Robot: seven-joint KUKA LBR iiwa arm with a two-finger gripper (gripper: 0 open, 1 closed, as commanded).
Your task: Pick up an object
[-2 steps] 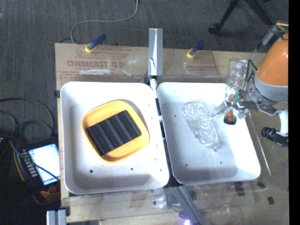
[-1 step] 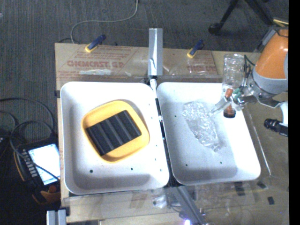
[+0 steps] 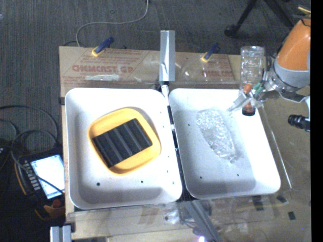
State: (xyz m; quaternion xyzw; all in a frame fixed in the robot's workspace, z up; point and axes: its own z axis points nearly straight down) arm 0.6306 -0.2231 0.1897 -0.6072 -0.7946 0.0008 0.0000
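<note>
The gripper (image 3: 248, 105) hung over the right bin's (image 3: 262, 180) far right rim; whether its fingers were apart was unclear, and nothing showed between them. A clear crinkled plastic piece (image 3: 216, 133) lay in that bin, long axis running far-to-near. The yellow tray (image 3: 124, 140) sat aslant in the left bin (image 3: 81, 185). Cardboard (image 3: 126, 69) lay behind.

A yellow oval plastic tray with a black ribbed insert (image 3: 124, 140) is lying in the left white bin (image 3: 75, 115) — a clear crinkled plastic piece (image 3: 217, 133) is resting in the right white bin (image 3: 262, 175), the claw (image 3: 248, 101) hovering at its far right rim.
</note>
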